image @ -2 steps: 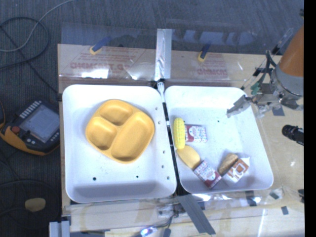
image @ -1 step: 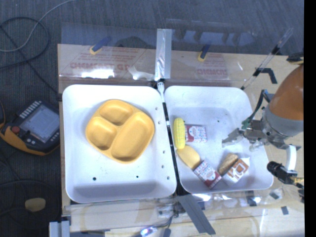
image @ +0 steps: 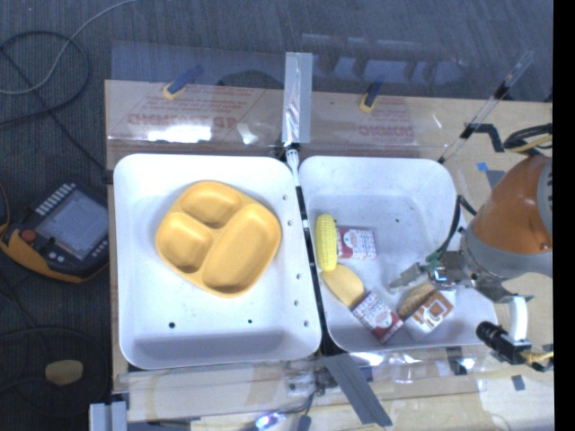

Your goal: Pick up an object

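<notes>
The hand [image: 420, 277], seemingly spread wide, hangs over packets [image: 429, 309] crowded at the right bin's [image: 395, 173] near edge, risking a slipped grasp.

Left white bin [image: 135, 330] has a yellow three-compartment plate [image: 218, 237] in it, roughly centred. Orange-and-grey handheld pendant [image: 59, 232] on the dark carpet left of the bench, black cables [image: 54, 106] trailing near it. Clear plastic sheet [image: 225, 115] taped behind both bins, yellow-blue clips [image: 182, 82] on top.
</notes>
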